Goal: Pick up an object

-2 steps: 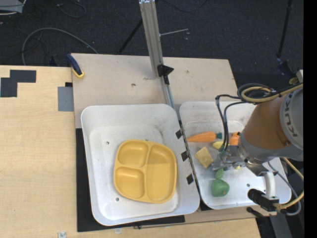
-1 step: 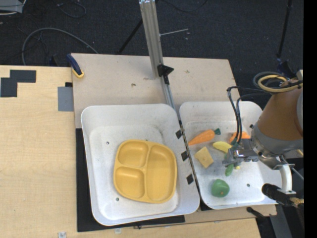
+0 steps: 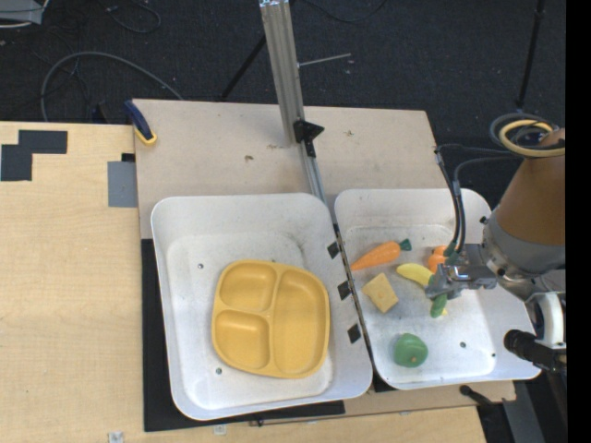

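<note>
Bins, two, white, side by side on bench. Left bin (image 3: 175, 247): one yellow divided plate (image 3: 271, 318), lying flat. Right bin (image 3: 480, 363): toy carrot (image 3: 379, 254), yellow cheese wedge (image 3: 380, 293), banana (image 3: 415, 273), green apple (image 3: 410, 350), small green piece (image 3: 438, 306) and an orange piece partly hidden. Gripper (image 3: 445, 280): low over the right bin, just beside the banana and green piece; finger position cannot be told.
</note>
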Controlling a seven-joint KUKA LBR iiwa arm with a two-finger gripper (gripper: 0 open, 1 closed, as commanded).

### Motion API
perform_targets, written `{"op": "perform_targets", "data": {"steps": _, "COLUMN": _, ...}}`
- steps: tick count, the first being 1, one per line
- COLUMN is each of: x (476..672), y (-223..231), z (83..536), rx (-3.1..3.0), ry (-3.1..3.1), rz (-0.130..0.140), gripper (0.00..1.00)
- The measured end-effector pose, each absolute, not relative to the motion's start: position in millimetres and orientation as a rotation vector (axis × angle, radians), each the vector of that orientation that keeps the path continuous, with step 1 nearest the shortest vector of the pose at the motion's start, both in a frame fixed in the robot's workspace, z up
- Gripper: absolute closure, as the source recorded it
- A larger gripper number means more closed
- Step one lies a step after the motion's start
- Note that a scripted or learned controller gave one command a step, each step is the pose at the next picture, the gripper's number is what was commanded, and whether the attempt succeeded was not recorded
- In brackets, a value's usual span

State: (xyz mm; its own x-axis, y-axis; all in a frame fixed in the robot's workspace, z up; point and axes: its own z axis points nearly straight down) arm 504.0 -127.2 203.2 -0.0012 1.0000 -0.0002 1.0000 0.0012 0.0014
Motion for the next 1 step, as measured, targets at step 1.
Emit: {"op": "perform_targets", "data": {"steps": 1, "x": 519.1, "y": -78.9, "z": 217.4, "rx": 2.218, "ry": 2.228, "rz": -0.001, "gripper": 1.0}}
